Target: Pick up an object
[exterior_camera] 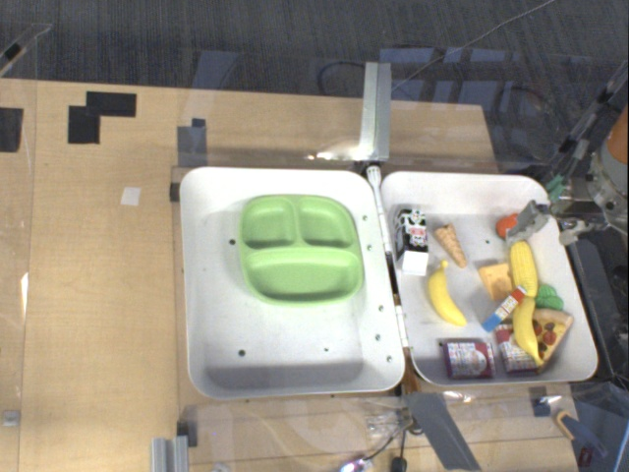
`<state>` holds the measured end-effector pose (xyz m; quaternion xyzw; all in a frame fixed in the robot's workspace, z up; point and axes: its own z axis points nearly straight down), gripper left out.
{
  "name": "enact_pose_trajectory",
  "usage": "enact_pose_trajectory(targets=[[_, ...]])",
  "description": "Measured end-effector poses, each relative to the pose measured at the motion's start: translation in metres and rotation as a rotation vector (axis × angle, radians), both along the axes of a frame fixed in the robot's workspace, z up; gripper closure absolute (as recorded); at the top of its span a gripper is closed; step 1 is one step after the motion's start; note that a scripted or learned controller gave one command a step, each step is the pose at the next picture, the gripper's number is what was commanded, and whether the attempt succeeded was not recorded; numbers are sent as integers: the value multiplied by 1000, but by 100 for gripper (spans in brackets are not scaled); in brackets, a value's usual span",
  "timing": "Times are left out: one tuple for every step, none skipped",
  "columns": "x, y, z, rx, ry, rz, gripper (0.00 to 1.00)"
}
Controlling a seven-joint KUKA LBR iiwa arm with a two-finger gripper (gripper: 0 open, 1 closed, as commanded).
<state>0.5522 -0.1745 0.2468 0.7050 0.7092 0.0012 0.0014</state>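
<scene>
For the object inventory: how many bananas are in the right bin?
3: one banana left of centre, one near the right wall, one just below it among the clutter. More could be hidden underneath.

Two white bins side by side on a wooden counter (98,293)

The left bin (211,352) is occupied by a green divided plate (299,246), laid flat near its middle, three compartments facing up. The right bin (462,190) is set just beside it, the two rims meeting along a central seam. A metal post (376,111) is seen behind that seam. Black markings (98,113) are printed on the counter at far left.
</scene>
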Motion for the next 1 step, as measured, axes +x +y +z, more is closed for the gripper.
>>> enact_pose_trajectory(targets=[[37,27,21,-1,-4,135,0]])
